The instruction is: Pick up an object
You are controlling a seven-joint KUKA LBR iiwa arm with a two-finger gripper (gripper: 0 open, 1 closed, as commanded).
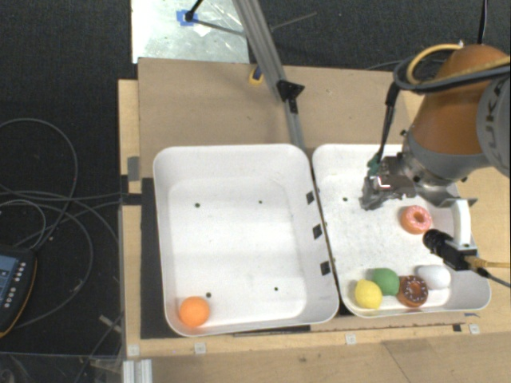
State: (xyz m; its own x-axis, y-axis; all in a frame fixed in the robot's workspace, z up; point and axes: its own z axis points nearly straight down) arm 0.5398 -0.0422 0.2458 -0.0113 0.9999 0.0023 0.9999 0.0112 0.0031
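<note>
The tool (pixel 372 199) hung low over the right bin (pixel 351 238), its grip state impossible to tell. A pink doughnut (pixel 415 219) lay just right of it. An orange ball (pixel 193 311) sat in the left bin's (pixel 231 162) near-left corner.

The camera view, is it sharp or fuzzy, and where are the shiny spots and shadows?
In the camera view, mostly sharp: the orange ball and the pink donut have clear edges. The white bins look very bright, nearly washed out. A pale bright patch lies on the floor at the top. Soft shadow sits under the gripper, which looks a bit fuzzy.
</note>
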